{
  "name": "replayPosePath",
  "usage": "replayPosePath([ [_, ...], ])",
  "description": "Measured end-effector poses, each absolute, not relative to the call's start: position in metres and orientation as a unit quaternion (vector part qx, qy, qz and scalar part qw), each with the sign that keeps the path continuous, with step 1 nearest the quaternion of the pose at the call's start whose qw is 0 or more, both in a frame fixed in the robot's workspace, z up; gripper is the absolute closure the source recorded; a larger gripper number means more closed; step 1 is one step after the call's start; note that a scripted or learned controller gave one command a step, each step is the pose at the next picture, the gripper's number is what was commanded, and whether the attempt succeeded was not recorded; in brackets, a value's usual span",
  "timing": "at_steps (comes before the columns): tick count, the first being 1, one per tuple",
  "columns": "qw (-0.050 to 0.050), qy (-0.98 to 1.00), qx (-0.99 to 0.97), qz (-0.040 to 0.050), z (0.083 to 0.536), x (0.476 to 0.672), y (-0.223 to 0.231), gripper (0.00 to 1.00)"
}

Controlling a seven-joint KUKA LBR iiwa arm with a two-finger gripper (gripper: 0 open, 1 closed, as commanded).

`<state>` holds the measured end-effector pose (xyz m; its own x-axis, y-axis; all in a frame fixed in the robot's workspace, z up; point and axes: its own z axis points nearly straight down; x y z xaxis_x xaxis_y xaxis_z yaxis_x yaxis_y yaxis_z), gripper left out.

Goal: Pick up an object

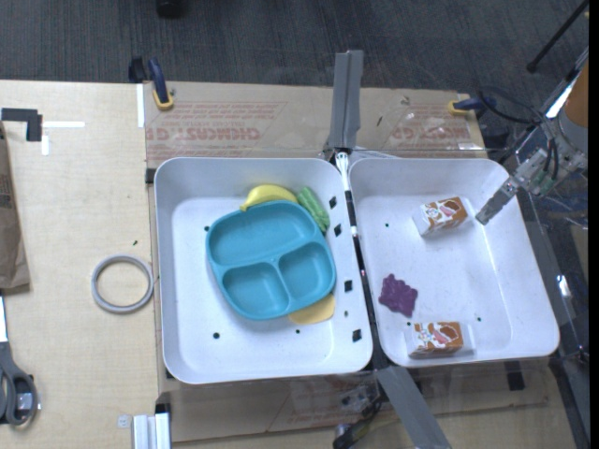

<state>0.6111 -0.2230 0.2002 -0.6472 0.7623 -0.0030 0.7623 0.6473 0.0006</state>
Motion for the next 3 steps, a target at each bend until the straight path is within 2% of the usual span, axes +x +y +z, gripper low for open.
replayPosePath([
  [1,0.002,0.908,0.419,-0.0006,0.208,0.612,-0.223,1.0],
  [2,0.0,0.923,0.385,-0.0001,0.122,0.601,-0.219,1.0],
  [3,0.0,0.923,0.386,0.0,0.123,0.602,-0.22,0.0],
])
